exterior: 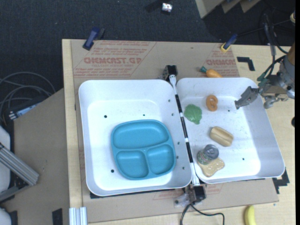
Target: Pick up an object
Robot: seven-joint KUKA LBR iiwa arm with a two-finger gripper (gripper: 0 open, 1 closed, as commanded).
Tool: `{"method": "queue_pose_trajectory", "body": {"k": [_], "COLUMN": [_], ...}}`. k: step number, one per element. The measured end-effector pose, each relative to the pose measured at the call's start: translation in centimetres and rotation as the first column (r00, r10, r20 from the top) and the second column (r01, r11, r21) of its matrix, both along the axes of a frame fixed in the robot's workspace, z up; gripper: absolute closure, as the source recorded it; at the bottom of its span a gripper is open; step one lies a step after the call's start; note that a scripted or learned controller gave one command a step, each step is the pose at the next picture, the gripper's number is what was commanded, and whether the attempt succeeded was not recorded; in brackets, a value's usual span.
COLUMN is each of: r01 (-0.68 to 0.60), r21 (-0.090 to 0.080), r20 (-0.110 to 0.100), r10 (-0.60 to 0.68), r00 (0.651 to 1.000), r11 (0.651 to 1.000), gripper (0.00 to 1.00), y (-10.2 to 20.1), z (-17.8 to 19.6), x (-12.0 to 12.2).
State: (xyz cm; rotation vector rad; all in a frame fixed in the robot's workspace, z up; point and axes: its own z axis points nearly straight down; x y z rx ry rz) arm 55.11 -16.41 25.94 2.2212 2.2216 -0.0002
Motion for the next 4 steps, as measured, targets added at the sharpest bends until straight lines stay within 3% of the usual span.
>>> {"method": "queue_pose_trajectory", "body": {"k": [1, 2, 3, 4], "r01": [-0.001, -0.001, -0.002, -0.001], "r21": [0.001, 0.001, -0.002, 0.001], "r20": [-0.004, -0.001, 0.005, 0.002], "r10": [0.001, 0.001, 0.002, 0.001], "r00": [1.0, 1.0, 1.0, 1.0], "r11": [1.0, 1.0, 1.0, 1.0], "gripper": [0.0, 0.0, 1.0, 1.0], "y": [2.0, 3.6, 3.5, 9.7], "z": [-12.3, -17.6, -16.4, -7.3], "x": [5.1, 11.5, 11.7, 6.3]}}
